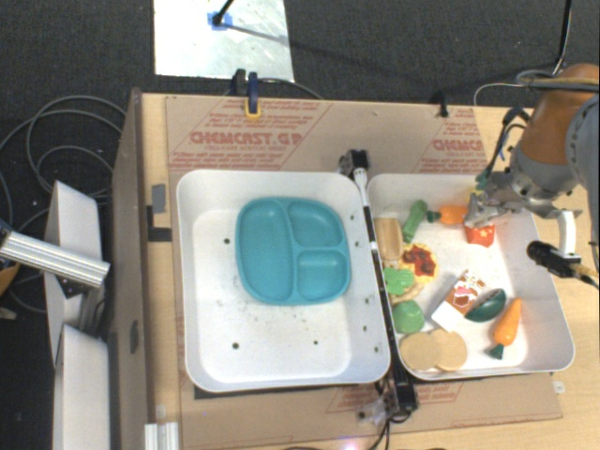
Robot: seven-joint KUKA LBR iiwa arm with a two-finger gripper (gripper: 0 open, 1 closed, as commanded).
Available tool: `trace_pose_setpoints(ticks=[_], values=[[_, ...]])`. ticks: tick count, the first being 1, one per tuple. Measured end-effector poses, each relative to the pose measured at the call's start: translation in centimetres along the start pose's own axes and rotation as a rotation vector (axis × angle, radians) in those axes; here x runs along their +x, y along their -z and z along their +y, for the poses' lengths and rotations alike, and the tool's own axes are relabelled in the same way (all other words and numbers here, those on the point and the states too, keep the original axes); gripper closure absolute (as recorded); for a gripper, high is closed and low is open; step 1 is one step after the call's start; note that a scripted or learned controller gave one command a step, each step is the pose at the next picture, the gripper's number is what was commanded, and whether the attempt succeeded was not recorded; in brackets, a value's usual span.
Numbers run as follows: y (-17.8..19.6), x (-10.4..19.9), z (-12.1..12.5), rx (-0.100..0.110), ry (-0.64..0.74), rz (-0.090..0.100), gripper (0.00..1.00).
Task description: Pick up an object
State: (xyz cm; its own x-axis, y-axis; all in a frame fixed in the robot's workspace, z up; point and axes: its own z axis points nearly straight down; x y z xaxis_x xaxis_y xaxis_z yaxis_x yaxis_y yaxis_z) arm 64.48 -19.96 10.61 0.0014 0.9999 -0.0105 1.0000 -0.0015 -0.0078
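- Gripper (482,221) low over the far part of the right bin (553,345), reaching in from the right; fingers hidden in a blur of metal, so no telling whether spread or closed.
- Directly under the tips, a small red block (481,236), touching or nearly touching them; no clear sight of it between the fingers, so no claim of a hold.
- Probably light, stiff toy plastic with flat faces: best taken across two opposite sides, squarely, to stop it twisting out.
- Just beside it, toward the far wall, an orange piece (453,216) and a green pickle-like piece (414,220); rounded, likely smooth, apt to roll or squirt from a pinch.
- Farther out in the same bin, a toy carrot (507,322), a dark teal piece (486,306), two tan discs (436,351); discs flat and low, hard to get under.
- Left bin (202,345) bearing a teal divided plate (292,250), well apart from the hand.
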Motion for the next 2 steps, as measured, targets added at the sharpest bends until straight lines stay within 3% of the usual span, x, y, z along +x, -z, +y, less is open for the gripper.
trace_pose_setpoints(ticks=[1, 2], values=[[-0.2, 0.0, -0.1, 0.002, 0.001, 0.0, 0.0], [1.0, 0.0, 0.0, 0.0, 0.003, 0.0, 1.0]])
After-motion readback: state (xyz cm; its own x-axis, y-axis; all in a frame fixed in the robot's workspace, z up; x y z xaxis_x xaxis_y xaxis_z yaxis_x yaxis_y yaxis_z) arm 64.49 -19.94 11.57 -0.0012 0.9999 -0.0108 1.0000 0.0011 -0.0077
